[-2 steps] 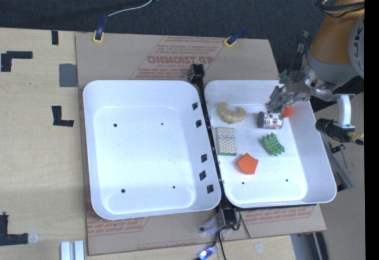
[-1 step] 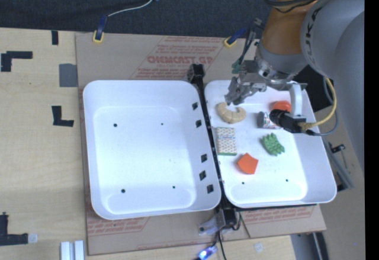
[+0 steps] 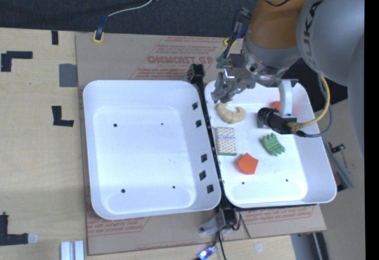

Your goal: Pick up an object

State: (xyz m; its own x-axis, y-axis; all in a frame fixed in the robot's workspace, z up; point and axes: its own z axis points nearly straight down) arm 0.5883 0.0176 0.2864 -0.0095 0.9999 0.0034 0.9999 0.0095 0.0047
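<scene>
Two white bins sit on the bench (image 3: 35, 152): the left bin (image 3: 95, 134) and the right bin (image 3: 314, 182). The right bin holds four loose things. One beige crescent (image 3: 231, 114) lies nearest the claw (image 3: 228, 90), just below it. One patterned pad (image 3: 225, 140) lies below the crescent, by the bin's left wall. One orange block (image 3: 247, 163) lies below and right of the pad. One green piece (image 3: 273, 144) lies right of the pad. The claw hangs over the right bin's upper left corner; whether it is apart or together cannot be told. Red print on the cardboard (image 3: 172, 57) above the bins is too faint to read.
</scene>
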